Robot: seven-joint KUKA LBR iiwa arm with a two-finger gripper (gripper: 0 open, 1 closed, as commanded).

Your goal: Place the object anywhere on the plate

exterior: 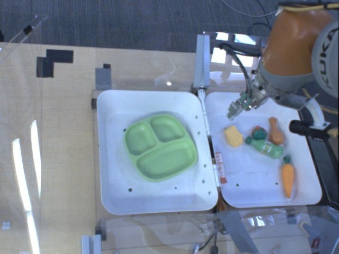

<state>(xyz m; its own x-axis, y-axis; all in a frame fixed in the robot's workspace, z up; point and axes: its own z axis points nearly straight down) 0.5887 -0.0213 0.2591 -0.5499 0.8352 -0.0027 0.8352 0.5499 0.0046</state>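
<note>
the green plate (pixel 160 153) lies in the left bin (pixel 111 194), roughly in its middle, tilted a little in the view. it has three compartments, two small ones along its far side and one long one along its near side, and nothing rests in any of them.

the objects that could go on it are all in the right bin (pixel 249 192). a piece of yellow corn (pixel 233 136) lies nearest the divider between the bins. just to its right is a small red piece with a green top (pixel 258 133) (probably a toy fruit or vegetable, too small to name), touching or nearly touching a green bottle-like piece (pixel 267 148) that lies on its side, slanting toward the near right. an orange-brown drumstick shape (pixel 275 132) lies just beside the red piece on its right. a carrot (pixel 287 178) with a green tip lies nearer the front right corner, apart from the others.

the gripper (pixel 237 109) hangs over the far part of the right bin, above and slightly behind the corn, with nothing between its fingers. whether the pincer is spread or pressed together i cannot tell at this size. the grey arm with its orange band (pixel 288 38) comes in from the upper right.

both bins sit on a pale wooden bench (pixel 53 142).
</note>
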